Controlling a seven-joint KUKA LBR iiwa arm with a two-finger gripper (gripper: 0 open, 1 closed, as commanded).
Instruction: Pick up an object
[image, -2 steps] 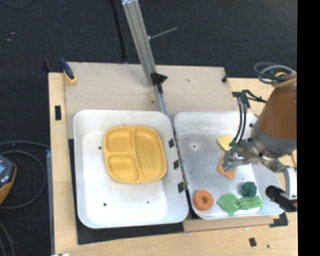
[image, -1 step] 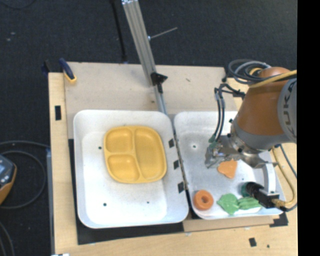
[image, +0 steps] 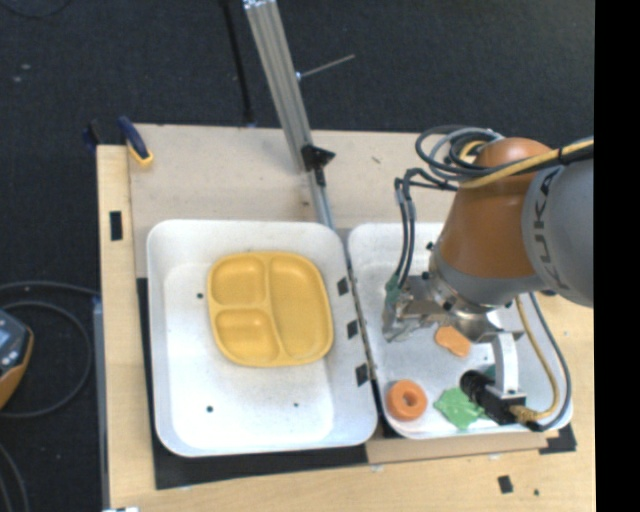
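My gripper (image: 402, 318) hangs low over the left-middle of the right bin (image: 372, 250), under the orange wrist band. Just right of it, an orange wedge-shaped piece (image: 453, 342) lies on the bin floor. An orange ring (image: 406, 399) sits near the bin's front edge, below the gripper. A green block (image: 456, 409) lies to the right of the ring. I see nothing held in the gripper.
The left bin (image: 180, 400) holds a yellow divided plate (image: 270, 307) in its upper middle. A metal pole (image: 290, 110) slants up from between the bins. Black clips line the divide between the two bins.
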